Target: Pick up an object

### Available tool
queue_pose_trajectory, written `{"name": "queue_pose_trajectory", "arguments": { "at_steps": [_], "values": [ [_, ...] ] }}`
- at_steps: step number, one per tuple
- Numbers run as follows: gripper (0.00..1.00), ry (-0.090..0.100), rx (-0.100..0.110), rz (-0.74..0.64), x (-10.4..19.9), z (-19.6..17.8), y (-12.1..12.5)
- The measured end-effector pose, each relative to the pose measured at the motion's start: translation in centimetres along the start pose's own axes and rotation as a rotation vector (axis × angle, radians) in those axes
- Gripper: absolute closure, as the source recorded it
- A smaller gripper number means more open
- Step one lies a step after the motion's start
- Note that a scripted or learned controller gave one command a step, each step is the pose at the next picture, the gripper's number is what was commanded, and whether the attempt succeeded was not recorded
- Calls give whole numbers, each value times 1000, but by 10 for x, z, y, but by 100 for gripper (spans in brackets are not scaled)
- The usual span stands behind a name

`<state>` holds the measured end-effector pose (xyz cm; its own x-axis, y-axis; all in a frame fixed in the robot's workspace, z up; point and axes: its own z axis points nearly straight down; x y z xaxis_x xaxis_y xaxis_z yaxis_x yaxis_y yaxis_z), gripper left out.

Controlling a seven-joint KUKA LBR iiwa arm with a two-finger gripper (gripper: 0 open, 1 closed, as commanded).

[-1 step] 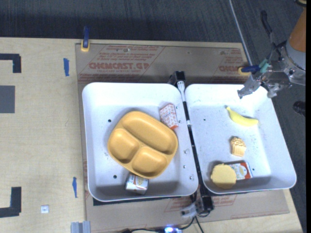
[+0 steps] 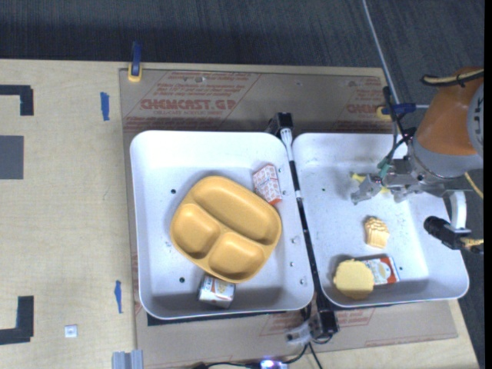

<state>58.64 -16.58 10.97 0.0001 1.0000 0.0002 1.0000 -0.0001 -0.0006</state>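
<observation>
The gripper (image 2: pixel 367 188) is hanging over the far part of the right bin (image 2: pixel 323 156), and whether it is spread or pinched I cannot tell. The arm (image 2: pixel 450 133) is reaching in from the right. Nearer in that bin, a small yellow piece (image 2: pixel 376 232) is lying apart from the gripper, with a yellow block (image 2: pixel 354 278) touching a red-and-white packet (image 2: pixel 383 270). In the left bin (image 2: pixel 150 206), a yellow divided tray (image 2: pixel 224 227) is sitting between two packets (image 2: pixel 267 182).
</observation>
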Motion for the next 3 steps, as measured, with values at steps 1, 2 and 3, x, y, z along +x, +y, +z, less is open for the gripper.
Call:
{"name": "queue_pose_trajectory", "arguments": {
  "at_steps": [1, 2, 3],
  "values": [
    [0, 0, -2, 1, 5, 24, -84],
    [100, -4, -9, 1, 5, 13, -82],
    [100, 1, -2, -2, 124, -75, -85]
  ]
}}
